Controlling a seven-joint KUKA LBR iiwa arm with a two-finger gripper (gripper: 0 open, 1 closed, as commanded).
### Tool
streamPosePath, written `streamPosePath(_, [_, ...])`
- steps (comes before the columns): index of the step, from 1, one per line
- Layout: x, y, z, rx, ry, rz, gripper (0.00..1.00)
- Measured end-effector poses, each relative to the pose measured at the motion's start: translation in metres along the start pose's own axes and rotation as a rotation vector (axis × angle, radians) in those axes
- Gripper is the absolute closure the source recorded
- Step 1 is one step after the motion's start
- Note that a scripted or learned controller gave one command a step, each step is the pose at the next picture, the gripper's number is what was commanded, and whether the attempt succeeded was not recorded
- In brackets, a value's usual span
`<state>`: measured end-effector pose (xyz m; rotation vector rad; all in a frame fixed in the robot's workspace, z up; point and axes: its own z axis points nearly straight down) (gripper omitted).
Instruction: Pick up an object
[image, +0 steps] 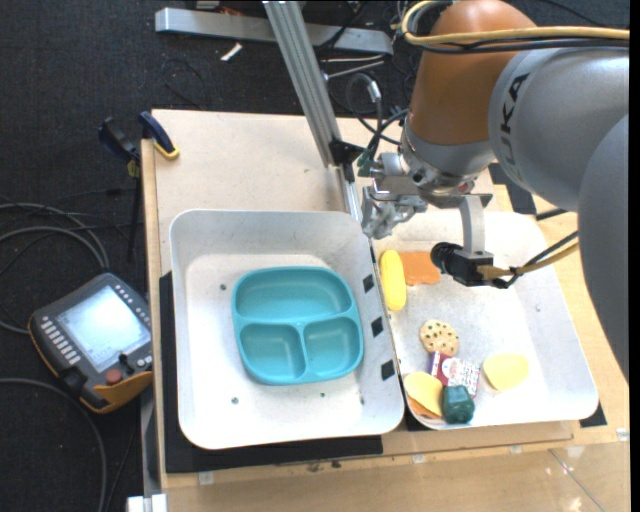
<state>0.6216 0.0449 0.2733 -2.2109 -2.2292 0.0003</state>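
Bench, two white bins (200, 400) | jaws above yellow banana (393, 280) | grip state unclear

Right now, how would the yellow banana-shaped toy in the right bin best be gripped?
Across its narrow middle, from straight above. The yellow banana lies flat and lengthwise along the right bin's left wall, so fingers should probably close across its width; the orange piece lies close on its right.
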Motion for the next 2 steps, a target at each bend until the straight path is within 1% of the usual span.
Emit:
streamPosePath(1, [0.0516, -0.0111, 0.0259, 0.002, 0.0, 0.001, 1.0])
streamPosePath(2, [0.0478, -0.0101, 0.0243, -0.001, -0.002, 0.007, 0.0])
